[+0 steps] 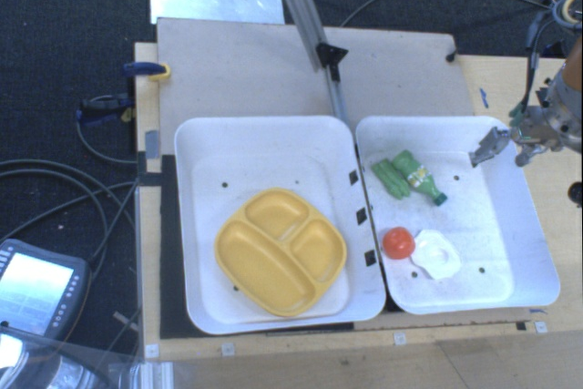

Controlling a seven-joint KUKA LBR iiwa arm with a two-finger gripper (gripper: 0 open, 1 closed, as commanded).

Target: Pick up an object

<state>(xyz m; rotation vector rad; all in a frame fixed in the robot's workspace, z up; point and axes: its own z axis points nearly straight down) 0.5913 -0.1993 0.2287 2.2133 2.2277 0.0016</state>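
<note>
A yellow plastic plate with three compartments (281,250) lies in the left shallow white bin (196,196), toward its near side. The right shallow white bin (519,223) touches it along the middle seam. In the right bin, a green plastic bottle (422,178) lies on its side just beside a green ridged vegetable-shaped toy (391,178), both in the far left part. Nearer the front, a small red round tomato-like ball (398,242) sits touching a white, flat, irregular piece (437,254). The grey two-finger gripper (506,147) hangs over the bin's far right rim, well apart from all objects; its fingers look spread, with nothing between them.
</note>
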